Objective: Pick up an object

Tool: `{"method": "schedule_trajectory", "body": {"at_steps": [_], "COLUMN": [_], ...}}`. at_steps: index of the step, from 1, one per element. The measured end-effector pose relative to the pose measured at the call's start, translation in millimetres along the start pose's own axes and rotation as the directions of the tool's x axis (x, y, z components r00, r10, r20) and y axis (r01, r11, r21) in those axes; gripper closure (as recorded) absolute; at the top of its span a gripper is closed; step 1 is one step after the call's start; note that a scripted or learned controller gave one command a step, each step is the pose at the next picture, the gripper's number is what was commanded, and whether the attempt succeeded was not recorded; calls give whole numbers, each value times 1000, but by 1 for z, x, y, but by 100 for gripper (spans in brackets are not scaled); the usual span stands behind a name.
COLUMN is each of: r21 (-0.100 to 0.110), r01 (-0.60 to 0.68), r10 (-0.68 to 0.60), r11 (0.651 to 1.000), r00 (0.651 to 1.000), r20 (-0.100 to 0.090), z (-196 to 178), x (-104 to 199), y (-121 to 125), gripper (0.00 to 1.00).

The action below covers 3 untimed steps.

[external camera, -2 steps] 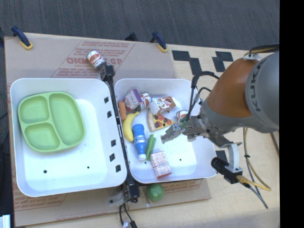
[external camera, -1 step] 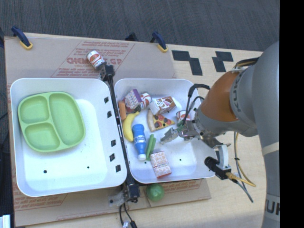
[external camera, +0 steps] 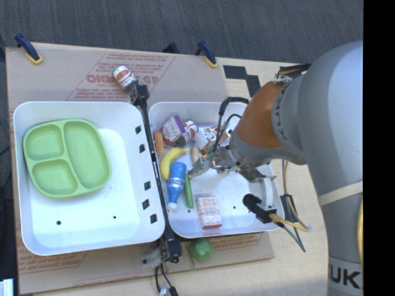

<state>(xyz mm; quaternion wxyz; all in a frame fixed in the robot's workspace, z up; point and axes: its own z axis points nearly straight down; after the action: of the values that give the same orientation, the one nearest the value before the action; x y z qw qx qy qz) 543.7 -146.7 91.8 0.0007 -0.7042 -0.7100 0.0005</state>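
My gripper (external camera: 199,166) hangs low in the middle of the right bin (external camera: 247,221), just right of a yellow banana (external camera: 170,159) and above a blue bottle (external camera: 176,185). A thin green item (external camera: 188,194) lies beside the bottle. A pink-and-white box (external camera: 208,212) rests near the bin's front wall. At the bin's back sit a purple-and-white pack (external camera: 172,129), a red-and-white can (external camera: 189,128), a white cup (external camera: 203,138) and an orange carrot-like piece (external camera: 159,142). The grey wrist with its orange band (external camera: 262,119) hides the bin's right part.
The left bin (external camera: 74,227) holds a green divided plate (external camera: 65,158). A small can (external camera: 124,76) lies on the cardboard behind the bins. A green ball (external camera: 200,249) sits in front of the right bin. Clamps (external camera: 207,52) grip the bench's back edge.
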Motion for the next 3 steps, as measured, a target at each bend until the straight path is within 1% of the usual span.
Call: {"method": "schedule_trajectory", "body": {"at_steps": [1,2,3], "r21": [-1,0,-1], "r01": [-4,1,-3], "r10": [4,-1,3], "r11": [1000,1000,1000], "r00": [1000,1000,1000], "r20": [5,2,0], "z": [0,-10,-100], "x": [48,49,61], "y": [-25,-24,-67], "gripper": [0,100,100]}}
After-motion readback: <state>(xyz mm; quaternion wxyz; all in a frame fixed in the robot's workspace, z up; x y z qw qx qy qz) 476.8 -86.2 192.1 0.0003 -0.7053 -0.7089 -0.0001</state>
